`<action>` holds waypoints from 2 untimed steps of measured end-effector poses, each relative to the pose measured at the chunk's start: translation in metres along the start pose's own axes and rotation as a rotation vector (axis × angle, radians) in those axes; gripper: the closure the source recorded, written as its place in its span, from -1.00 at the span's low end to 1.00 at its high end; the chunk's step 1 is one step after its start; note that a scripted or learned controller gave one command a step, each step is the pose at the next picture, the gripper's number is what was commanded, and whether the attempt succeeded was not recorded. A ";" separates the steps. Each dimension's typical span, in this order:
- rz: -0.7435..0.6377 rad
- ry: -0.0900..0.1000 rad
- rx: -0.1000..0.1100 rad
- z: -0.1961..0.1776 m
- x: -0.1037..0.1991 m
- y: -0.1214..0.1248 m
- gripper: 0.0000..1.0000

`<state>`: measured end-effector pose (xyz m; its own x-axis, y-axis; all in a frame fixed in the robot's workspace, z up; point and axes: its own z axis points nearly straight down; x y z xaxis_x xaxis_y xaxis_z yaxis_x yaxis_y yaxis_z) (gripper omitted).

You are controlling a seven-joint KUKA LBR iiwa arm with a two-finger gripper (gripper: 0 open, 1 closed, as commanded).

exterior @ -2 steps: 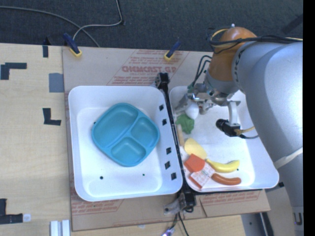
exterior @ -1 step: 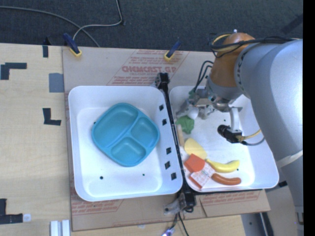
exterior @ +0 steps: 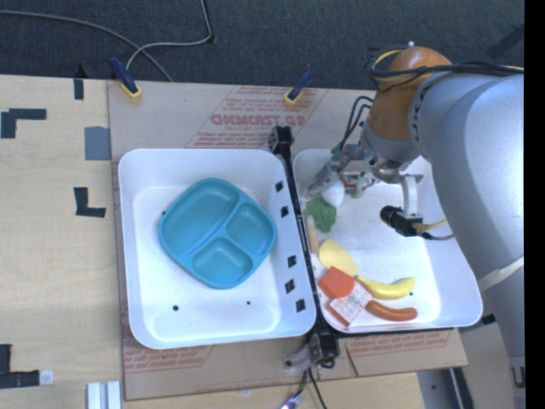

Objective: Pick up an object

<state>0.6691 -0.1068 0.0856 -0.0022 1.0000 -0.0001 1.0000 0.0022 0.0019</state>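
Note:
My gripper (exterior: 339, 180) is lowered into the far left corner of the right bin (exterior: 451, 301), close to the wall between the bins. Just in front of it lies a green toy vegetable (exterior: 322, 214), with a small white piece (exterior: 333, 194) between the two. Nearer the front of the same bin lie a yellow lemon-like toy (exterior: 338, 255), an orange block (exterior: 337, 283), a banana (exterior: 388, 288), a red sausage (exterior: 392, 312) and a white and red packet (exterior: 347, 310).
The left bin (exterior: 136, 228) holds a blue divided plate (exterior: 218, 232). The grey arm (exterior: 477, 169) covers the right side of the right bin. Black clips line the shared wall (exterior: 294, 228). Cardboard and clamps lie beyond the bins.

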 end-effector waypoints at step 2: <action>0.001 -0.001 0.001 0.000 0.013 0.000 -1.00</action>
<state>0.6686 -0.0939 0.0853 -0.0010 1.0000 -0.0016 1.0000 0.0010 0.0007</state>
